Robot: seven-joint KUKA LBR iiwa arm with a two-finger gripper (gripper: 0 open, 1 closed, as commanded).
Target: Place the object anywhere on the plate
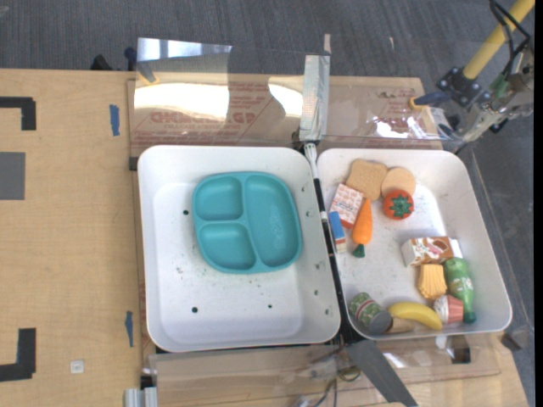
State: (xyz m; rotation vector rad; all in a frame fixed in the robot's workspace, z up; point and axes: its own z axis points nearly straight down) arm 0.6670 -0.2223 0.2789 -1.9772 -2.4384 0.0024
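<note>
At centre-left of the frame, a teal divided plate [247, 221] lies in the left white bin [161, 303]; the right bin [484, 227] holds toy food — carrot [363, 220], tomato [398, 203], banana [415, 315], bread slice [366, 177]; none lies on the plate; I cannot tell the tool's state.

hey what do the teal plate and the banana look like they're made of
Teal plate: probably moulded plastic, matte, with an even colour and three soft-edged compartments. Banana: likely toy plastic, smooth with a slight sheen and a uniform yellow; foam or rubber can't be ruled out.
</note>
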